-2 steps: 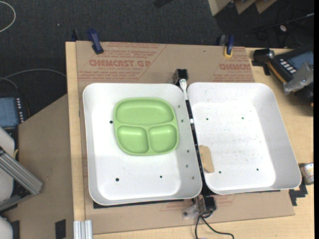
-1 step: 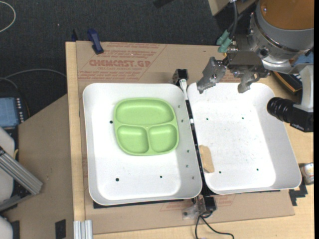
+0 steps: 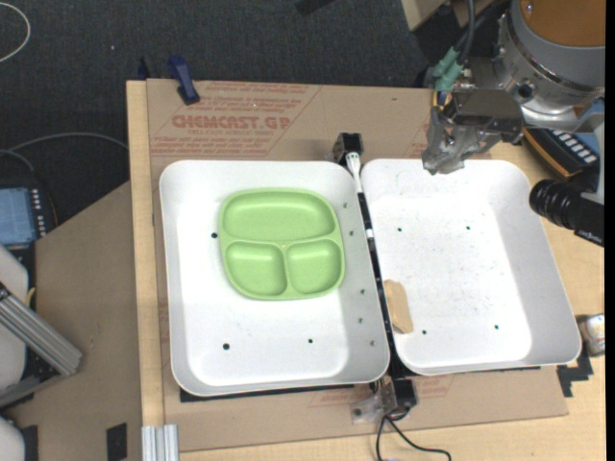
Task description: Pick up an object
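**Green tray in left bin, gripper up over right bin's far edge**

Obj = green divided tray (image 3: 282,243), lying flat in the left bin (image 3: 192,339), upper-middle of bin floor. 3 compartments: one wide at the far side, two smaller at the near side. Tray sits upright, apart from bin walls on all sides, nothing on or in it. Nothing touches it.

Left bin is white, shallow, w/ a few small dark dots on floor around the tray. Right bin (image 3: 480,334) sits just beside it, rims touching along the middle seam. Right bin floor shows fine dark speckles + a few dots. A tan tape-like scrap (image 3: 398,306) lies at the seam, on the right bin's left rim, near side. Small black clips at the seam: one at far end (image 3: 348,146), one at near end (image 3: 399,393).

Gripper (image 3: 444,158) is over the far-left edge of the right bin, well apart from the tray. Jaws: cannot tell if open or closed, tips blurred/dark against bin rim. Nothing seen between them. Arm (image 3: 562,27) comes in from upper right, grey w/ orange band, cables along the wrist.

Both bins rest on a brown cardboard sheet (image 3: 240,113) w/ red print, on the counter. Blue clip (image 3: 183,78) at the cardboard's far-left corner.
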`<state>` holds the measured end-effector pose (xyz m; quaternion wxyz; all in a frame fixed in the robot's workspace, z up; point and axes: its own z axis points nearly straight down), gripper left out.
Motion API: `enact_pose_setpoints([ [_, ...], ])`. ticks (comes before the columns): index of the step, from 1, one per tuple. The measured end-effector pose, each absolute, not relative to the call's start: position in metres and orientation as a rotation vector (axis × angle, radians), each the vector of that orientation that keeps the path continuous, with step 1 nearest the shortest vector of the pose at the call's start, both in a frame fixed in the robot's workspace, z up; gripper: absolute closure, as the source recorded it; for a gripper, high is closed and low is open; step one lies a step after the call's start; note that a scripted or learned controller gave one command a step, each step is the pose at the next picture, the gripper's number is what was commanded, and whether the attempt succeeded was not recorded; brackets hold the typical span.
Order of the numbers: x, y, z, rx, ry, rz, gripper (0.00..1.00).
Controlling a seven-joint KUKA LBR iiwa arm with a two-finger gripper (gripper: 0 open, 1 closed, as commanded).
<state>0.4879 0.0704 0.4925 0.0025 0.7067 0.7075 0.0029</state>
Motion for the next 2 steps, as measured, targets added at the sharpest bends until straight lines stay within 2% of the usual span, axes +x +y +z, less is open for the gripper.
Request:
enact_pose_setpoints([
  [1, 0.478, 0.101, 0.412, 2.222, 2.230, -0.014, 1.00],
  [2, 0.480, 0.070, 0.436, 2.223, 2.216, 0.005, 1.00],
])
